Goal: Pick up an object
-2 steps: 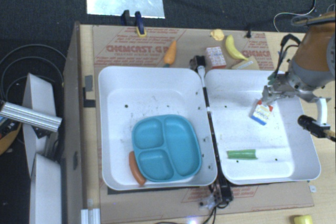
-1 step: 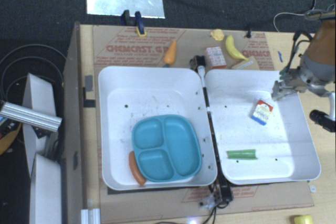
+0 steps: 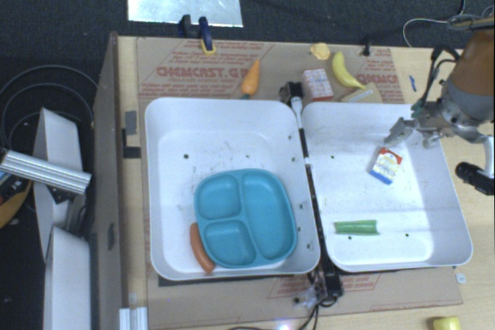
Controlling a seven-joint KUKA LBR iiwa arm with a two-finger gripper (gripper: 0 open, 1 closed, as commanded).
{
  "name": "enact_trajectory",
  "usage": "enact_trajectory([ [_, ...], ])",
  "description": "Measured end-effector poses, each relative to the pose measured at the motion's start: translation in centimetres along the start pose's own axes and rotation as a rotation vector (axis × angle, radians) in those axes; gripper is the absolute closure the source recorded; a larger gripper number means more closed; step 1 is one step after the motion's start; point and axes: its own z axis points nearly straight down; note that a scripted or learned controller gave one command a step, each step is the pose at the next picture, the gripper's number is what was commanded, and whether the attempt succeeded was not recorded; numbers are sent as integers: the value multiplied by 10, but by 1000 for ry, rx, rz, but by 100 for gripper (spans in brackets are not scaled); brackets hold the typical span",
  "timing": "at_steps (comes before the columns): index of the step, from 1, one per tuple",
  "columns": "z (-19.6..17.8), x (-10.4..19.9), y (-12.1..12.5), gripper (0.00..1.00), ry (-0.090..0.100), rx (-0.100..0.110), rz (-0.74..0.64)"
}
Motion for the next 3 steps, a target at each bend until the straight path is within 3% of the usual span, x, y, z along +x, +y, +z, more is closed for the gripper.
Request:
enact_trajectory([
  [1, 48, 13, -2, 0, 1, 4, -3],
  [2, 35, 12, -1, 100, 0, -2, -4],
  [3, 8, -5, -1, 100, 0, -1, 1],
])
